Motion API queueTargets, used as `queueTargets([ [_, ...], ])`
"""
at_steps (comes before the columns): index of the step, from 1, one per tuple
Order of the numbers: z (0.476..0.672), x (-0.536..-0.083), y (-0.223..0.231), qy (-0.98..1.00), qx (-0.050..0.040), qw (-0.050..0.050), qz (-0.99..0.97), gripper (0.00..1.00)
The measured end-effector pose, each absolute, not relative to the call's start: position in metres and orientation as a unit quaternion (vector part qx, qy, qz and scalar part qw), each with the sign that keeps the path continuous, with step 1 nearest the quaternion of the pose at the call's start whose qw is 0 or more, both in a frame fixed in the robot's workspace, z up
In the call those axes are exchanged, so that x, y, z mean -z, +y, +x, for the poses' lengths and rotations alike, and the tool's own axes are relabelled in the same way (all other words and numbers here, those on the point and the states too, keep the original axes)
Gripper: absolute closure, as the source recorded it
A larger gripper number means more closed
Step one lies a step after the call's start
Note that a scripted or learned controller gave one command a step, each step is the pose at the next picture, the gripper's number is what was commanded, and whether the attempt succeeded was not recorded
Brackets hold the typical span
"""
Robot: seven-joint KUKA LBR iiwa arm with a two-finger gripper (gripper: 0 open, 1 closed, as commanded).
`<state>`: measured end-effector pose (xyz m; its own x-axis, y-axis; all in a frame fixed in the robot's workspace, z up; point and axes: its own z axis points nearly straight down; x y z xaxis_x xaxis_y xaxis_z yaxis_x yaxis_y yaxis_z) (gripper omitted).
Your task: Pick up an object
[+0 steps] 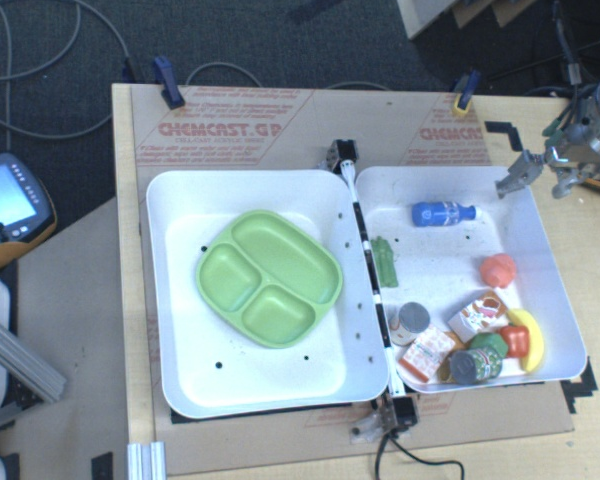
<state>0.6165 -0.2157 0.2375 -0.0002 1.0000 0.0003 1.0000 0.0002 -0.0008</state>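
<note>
Camera view: the metallic two-finger gripper [540, 168] hangs above the far right corner of the right white bin [540, 258]. Its fingers are spread apart, with nothing between them. The blue plastic bottle [443, 213] lies on its side in the bin, near the gripper and to its left. The round red ball [498, 269] rests nearer the camera, well apart from the gripper. A cluster of small packages and a yellow banana [529, 336] occupies the near right corner. The left white bin [170, 268] holds a green compartment tray [269, 278].
</note>
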Motion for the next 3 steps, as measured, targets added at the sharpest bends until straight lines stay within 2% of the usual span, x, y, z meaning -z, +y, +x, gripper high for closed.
queueTargets([
  [1, 0.577, -0.132, -0.222, -0.706, -0.0029, 0.006, -0.708, 0.0],
  [2, 0.55, -0.081, -0.173, -0.708, -0.0012, 0.005, -0.706, 0.0],
  [3, 0.553, -0.096, -0.177, -0.707, 0.0006, -0.001, -0.707, 1.0],
])
